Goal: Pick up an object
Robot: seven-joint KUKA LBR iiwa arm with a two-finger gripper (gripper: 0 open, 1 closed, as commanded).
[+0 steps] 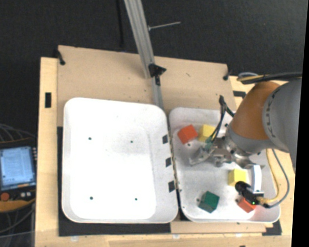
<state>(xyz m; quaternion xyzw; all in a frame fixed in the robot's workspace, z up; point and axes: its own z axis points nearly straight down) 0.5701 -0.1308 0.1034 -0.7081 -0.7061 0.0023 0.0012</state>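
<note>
Blocks, an orange cube [187, 133] and a yellow one [207, 132], flanked the metallic end effector [201, 156]; its grip state couldn't be told.

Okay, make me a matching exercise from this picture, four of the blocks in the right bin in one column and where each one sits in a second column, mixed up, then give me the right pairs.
Things:
1. orange block
2. green block
3. yellow block by the gripper
4. yellow block under the arm

Places:
A. near the front edge of the right bin
B. right half of the bin, beside the white part of the arm
C. back of the bin, nearest the left bin
D. back of the bin, just right of the orange block

Pairs: 1-C, 2-A, 3-D, 4-B
</note>
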